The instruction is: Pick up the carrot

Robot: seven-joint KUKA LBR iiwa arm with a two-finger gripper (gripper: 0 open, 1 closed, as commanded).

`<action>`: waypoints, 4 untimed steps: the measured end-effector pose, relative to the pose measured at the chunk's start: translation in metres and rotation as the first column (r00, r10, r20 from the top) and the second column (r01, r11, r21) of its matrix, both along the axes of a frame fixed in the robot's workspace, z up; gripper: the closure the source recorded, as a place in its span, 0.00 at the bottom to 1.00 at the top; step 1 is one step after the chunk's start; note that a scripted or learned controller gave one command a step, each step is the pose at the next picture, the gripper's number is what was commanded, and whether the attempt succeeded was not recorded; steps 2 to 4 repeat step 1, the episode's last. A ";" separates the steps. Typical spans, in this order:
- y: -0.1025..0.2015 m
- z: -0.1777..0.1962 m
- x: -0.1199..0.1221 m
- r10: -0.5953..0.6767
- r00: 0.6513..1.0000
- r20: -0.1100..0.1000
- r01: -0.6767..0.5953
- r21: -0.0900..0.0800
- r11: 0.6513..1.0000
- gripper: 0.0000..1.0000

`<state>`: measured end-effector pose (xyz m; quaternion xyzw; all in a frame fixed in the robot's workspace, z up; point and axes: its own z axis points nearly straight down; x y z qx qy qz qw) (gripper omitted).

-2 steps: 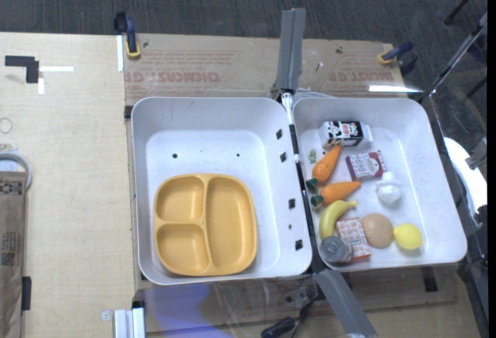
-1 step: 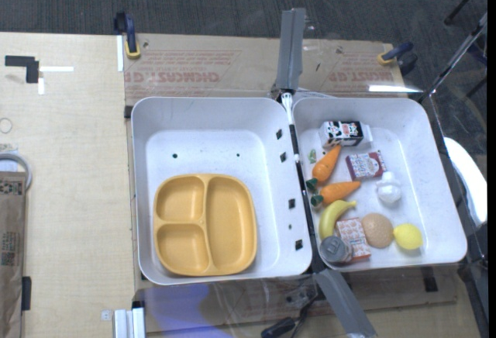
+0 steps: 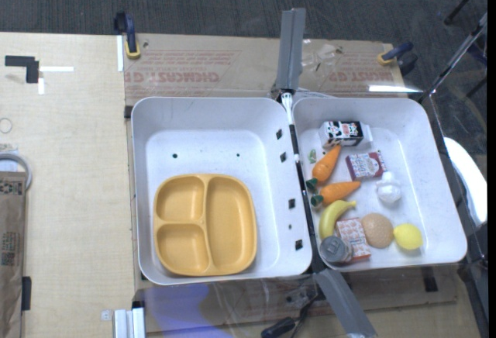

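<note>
Two orange carrots lie in the right bin [image 3: 434, 135] near its left wall. One carrot [image 3: 326, 163] stands nearly on end, pointing up toward a black-and-white milk carton [image 3: 342, 132]. The other carrot [image 3: 339, 191] lies crosswise just below it, its green top to the left. Both lie free, with nothing touching them from above.
Around the carrots sit a banana [image 3: 335, 215], a red packet [image 3: 364, 165], a white lump [image 3: 388, 190], a tan round piece [image 3: 378, 229], a lemon [image 3: 408, 236], a small box [image 3: 353, 238] and a grey can [image 3: 334, 250]. The left bin [image 3: 155, 127] bears a yellow divided plate [image 3: 205, 222].
</note>
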<state>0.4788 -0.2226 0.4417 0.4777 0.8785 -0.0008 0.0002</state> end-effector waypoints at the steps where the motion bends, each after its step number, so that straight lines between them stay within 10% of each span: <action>1: 0.000 -0.009 0.005 -0.031 1.000 -0.001 0.031 0.001 1.000 1.00; 4: 0.000 -0.009 0.005 -0.031 1.000 -0.001 0.031 0.001 1.000 1.00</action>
